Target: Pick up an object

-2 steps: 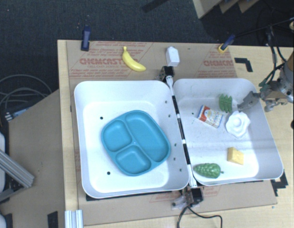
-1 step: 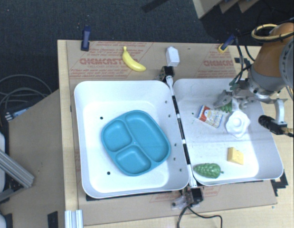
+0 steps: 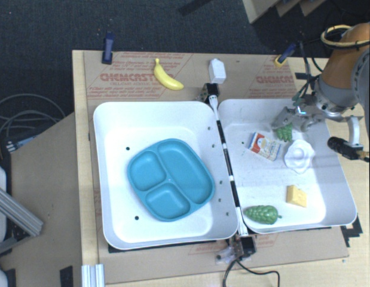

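Note:
My gripper (image 3: 286,124) reaches in from the right and hangs low over the far part of the right bin (image 3: 328,214). A small green object (image 3: 284,134) lies right under its tip; whether they touch is unclear. Beside it lie a red-and-white packet (image 3: 265,146) and a white rounded object (image 3: 298,156). Toward the front of the bin sit a yellow block (image 3: 296,196) and a green bumpy cluster (image 3: 260,214).
The left bin (image 3: 113,220) holds a blue divided plate (image 3: 169,179). A yellow banana (image 3: 167,76) and a white clip (image 3: 217,70) lie on the bench behind the bins. The arm's grey body (image 3: 340,82) crosses the right bin's far right corner.

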{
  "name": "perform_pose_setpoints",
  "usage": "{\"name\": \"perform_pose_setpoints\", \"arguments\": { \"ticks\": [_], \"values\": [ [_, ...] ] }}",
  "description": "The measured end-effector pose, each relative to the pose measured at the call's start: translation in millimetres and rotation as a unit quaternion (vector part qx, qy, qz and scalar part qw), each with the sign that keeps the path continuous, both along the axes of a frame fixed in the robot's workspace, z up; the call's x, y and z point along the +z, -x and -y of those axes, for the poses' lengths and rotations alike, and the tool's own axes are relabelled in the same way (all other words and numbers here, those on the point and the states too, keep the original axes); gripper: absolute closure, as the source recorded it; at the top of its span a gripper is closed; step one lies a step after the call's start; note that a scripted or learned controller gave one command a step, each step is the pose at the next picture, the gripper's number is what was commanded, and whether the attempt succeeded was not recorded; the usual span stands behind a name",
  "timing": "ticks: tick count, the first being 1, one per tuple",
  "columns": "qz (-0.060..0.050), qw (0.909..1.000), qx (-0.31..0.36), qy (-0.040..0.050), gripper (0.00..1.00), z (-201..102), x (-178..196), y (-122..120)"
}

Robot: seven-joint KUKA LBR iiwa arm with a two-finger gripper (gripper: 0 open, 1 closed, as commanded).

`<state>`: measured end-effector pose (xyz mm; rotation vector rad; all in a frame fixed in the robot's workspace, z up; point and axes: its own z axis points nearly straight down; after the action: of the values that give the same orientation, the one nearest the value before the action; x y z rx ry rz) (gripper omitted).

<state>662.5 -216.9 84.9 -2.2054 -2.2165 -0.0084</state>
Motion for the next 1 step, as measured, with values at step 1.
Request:
{"name": "perform_pose_setpoints", "arguments": {
  "ticks": [1],
  "values": [
    [0.004,1.0000,0.000,0.0065,1.00,3.9,11.2,-0.8]
  ]
}}
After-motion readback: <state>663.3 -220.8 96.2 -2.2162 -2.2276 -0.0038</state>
